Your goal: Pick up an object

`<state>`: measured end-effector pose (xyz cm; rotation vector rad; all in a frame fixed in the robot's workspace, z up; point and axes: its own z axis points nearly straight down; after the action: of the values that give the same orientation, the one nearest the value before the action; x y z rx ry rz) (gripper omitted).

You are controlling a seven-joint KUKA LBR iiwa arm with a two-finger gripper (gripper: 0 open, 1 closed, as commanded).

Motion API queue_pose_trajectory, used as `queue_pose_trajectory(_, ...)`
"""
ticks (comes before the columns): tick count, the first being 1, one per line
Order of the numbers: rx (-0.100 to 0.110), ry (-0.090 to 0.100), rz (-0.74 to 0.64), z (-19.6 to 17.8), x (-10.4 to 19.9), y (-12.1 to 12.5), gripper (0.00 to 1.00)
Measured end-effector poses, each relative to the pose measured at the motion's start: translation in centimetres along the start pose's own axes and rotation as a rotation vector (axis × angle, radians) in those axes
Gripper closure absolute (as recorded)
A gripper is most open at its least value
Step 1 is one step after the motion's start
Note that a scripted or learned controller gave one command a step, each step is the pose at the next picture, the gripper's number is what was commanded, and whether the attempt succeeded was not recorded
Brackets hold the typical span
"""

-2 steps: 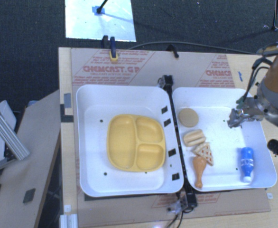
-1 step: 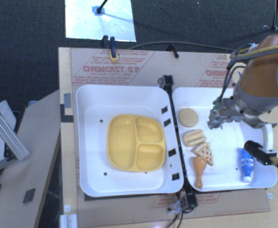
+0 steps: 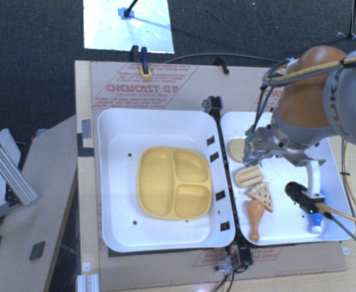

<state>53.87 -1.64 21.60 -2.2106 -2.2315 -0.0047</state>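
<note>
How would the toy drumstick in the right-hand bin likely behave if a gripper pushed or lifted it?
The drumstick looks like moulded plastic, so probably stiff and light. Its rounded body tapering to a thin end suggests it would pivot or roll when pushed. Its smooth surface may slip from a pinch across the fat end.

Two shallow white bins of smooth, faintly glossy plastic [image 3: 160, 123] sit on a worktop of pale, matt board [image 3: 178, 81] printed with red lettering. In the left bin lies a yellow divided tray of satin-smooth plastic [image 3: 175, 182]. The right bin holds toy food of moulded plastic: a tan bread roll with a dull finish [image 3: 248, 176], a waffle-textured orange wedge [image 3: 262, 194] and a smooth orange-brown drumstick [image 3: 256, 216]. Above them, the robot arm's grey casing [image 3: 348, 96] looks matt, its orange band glossy [image 3: 308, 87], and the grey tool [image 3: 258, 148] metallic. The floor is dark, rough carpet [image 3: 32, 41], bearing a shiny sheet-metal plate [image 3: 128, 17].
</note>
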Motion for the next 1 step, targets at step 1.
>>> queue_pose_trajectory(1, -0.001, 0.001, -0.002, -0.48, 6.41, 0.64, 1.00)
